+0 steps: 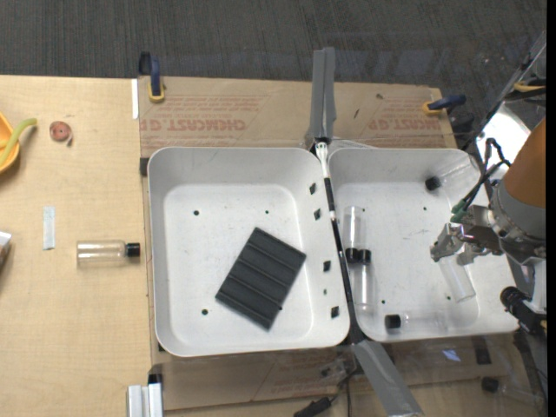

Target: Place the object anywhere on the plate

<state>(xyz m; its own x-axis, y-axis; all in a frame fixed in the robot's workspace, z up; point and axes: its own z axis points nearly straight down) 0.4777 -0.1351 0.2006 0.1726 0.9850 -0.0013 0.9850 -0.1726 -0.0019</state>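
The clear vial (459, 283) near the right bin's (401, 220) front right corner looks light, stiff and slippery, so grip across its middle. The end effector (456, 246) hangs just beside it; clenched or released, I cannot tell.

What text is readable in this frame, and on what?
"CHEMCAST GP": red print repeated in rows on the cardboard sheet under the bins, upside down from this camera; it recurs on the right portion, fainter.
Any smaller print in those rows: too blurred to read.
Clear bottle on the bench: no legible label.
Dark ridged plate in the left bin: no markings visible.
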